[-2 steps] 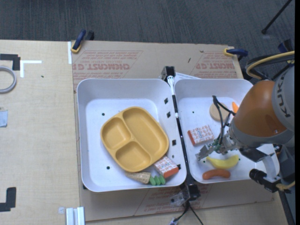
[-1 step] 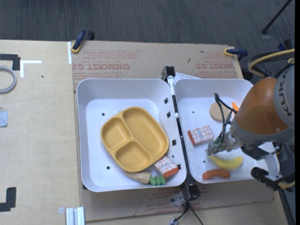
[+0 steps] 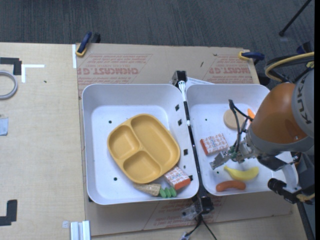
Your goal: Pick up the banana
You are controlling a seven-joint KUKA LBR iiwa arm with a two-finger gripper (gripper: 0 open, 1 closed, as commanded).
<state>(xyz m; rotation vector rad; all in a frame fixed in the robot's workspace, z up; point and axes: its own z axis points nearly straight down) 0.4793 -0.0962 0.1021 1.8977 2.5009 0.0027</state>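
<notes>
Gripper (image 3: pixel 220 160) hangs low in the right bin (image 3: pixel 210 95), just left of and above the banana (image 3: pixel 243 173), which lies near the bin's near edge with a red sausage (image 3: pixel 230 186) just beside it on the near side. My worry is a descent left of the fruit, closing on bare floor or nudging the sausage or the small printed box (image 3: pixel 214 144). I cannot tell how wide it stands, and I see nothing held in it.

One fixed camera above the pale wooden bench (image 3: pixel 40 149), angled down, both shallow white plastic bins (image 3: pixel 95 149) in frame, moderately close.
</notes>
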